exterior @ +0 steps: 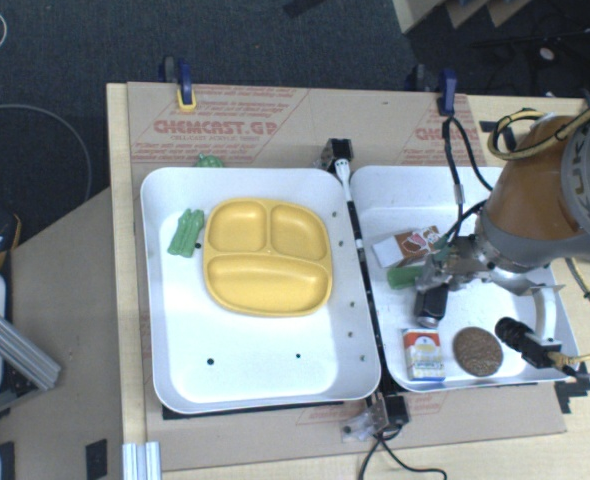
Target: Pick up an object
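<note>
My gripper (437, 270) hangs low over the left half of the right bin (375, 193). It sits right over a green piece (403, 277) and beside a white and brown packet (405, 246). Just in front of the gripper lies a small dark object (431, 304). Nearer the front wall are a red and white box (425, 355) and a brown round disc (477, 351). I see nothing lifted clear of the bin floor.
The left bin (165, 298) holds a yellow divided plate (268, 255) and a green toy (186, 233) beside its left wall. Another green bit (209, 161) lies on the board behind that bin. A raised divider (360, 268) separates the bins.
</note>
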{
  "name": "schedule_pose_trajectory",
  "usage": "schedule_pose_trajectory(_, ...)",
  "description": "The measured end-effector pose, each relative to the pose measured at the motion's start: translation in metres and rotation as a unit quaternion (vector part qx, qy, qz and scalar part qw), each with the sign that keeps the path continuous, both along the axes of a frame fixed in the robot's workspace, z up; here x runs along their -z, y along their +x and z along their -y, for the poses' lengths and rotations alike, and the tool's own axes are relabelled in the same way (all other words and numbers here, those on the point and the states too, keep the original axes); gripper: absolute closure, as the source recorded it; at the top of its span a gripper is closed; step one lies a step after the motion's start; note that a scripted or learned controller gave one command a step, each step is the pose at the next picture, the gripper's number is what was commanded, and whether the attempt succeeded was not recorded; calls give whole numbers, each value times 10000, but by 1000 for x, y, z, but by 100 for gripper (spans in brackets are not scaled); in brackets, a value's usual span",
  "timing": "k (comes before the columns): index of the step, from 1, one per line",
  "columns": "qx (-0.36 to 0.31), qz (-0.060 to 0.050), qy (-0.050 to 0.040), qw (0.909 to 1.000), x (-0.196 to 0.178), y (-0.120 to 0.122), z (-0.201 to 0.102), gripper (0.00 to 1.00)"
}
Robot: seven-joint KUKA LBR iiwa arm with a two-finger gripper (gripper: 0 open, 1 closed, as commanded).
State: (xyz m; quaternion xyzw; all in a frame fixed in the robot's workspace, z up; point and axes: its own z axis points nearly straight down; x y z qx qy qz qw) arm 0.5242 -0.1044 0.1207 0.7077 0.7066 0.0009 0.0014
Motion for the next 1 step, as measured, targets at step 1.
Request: schedule_pose_trajectory(1,-45,-3,24,10000,-67,-45,-76,100)
